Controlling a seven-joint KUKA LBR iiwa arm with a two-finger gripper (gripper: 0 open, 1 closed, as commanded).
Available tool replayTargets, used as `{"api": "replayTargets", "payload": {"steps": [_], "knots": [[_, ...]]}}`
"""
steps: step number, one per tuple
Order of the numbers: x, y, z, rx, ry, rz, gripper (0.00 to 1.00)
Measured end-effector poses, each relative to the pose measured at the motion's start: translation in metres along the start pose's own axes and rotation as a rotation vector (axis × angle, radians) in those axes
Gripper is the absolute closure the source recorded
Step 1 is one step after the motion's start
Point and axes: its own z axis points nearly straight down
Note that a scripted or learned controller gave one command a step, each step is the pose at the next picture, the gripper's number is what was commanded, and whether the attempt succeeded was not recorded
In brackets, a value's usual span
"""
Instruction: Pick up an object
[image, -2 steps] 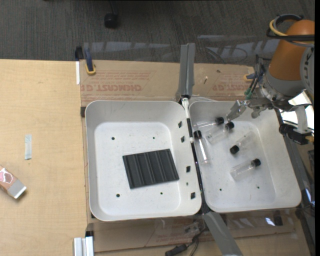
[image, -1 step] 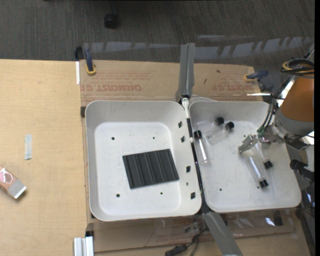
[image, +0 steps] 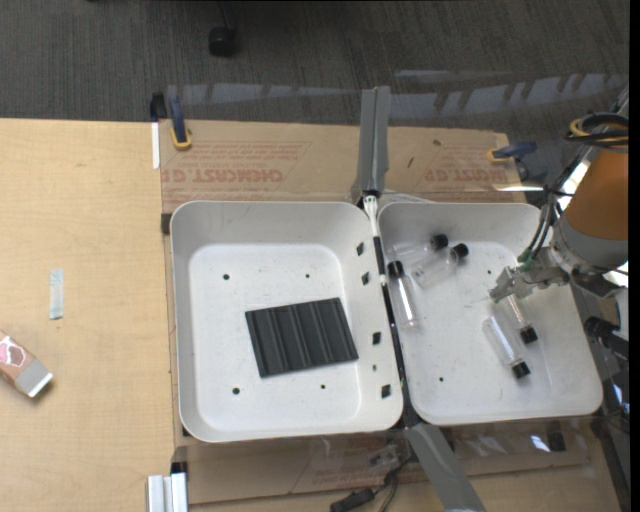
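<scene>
Clear vials with black caps (image: 507, 342) lie in the right bin (image: 560, 400), one just below the claw (image: 507, 285), which hangs low over that bin; whether the claw is clenched or released cannot be told. Further vials (image: 437, 258) lie up and left of it. Beyond, in the left bin (image: 200, 400), rests a dark ribbed mat (image: 301, 336). Cardboard (image: 240, 165) behind reads, mirrored, roughly "CHEMCAST GP"
</scene>
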Motion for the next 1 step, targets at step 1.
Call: {"api": "replayTargets", "payload": {"steps": [1], "knots": [[0.0854,0.0094,-0.0806,0.001,0.000,0.055,1.00]]}}
